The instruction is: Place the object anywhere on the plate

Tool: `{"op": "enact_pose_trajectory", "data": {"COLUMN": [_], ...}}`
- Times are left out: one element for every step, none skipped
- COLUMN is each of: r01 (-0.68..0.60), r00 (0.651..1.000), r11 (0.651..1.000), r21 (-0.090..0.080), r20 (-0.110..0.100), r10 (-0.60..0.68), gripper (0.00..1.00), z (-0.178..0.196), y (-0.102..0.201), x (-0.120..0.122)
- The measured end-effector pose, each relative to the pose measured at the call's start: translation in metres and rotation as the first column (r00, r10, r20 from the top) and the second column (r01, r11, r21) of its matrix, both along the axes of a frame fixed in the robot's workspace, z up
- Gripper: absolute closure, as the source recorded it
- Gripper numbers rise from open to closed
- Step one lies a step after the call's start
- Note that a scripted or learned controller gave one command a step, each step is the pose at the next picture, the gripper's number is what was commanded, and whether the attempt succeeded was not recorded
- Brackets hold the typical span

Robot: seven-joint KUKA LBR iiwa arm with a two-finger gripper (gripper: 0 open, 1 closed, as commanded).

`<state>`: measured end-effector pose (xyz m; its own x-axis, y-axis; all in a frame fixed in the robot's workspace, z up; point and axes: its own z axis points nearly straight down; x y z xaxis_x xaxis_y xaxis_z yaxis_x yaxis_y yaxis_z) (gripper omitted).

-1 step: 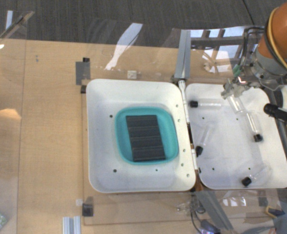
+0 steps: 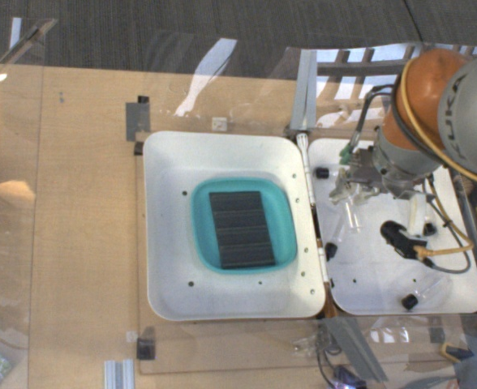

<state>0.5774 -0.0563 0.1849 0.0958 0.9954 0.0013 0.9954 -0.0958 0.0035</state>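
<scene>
We record one dark ridged block (image 2: 242, 228) lying flat on the teal plate (image 2: 203, 217), centre of the left bin (image 2: 165, 217). At three o'clock, the right bin (image 2: 368, 282); above its ten o'clock corner hangs the gripper (image 2: 348, 209), nothing visibly held, its opening not something we can tell.

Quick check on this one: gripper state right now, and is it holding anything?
Gripper: over the right bin; whether it is open or closed cannot be told, and nothing is visibly held. A dark object lies on the teal plate.
</scene>
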Motion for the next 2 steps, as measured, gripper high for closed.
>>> {"op": "enact_pose_trajectory", "data": {"r01": [-0.094, -0.093], "r00": [0.996, 0.996], "r11": [0.996, 0.996], "r21": [0.000, 0.000], "r20": [0.000, 0.000], "r10": [0.094, 0.093], "gripper": [1.00, 0.00], "z": [-0.0001, 0.0000], "y": [0.0688, 0.0683], "x": [-0.0045, -0.0045]}}
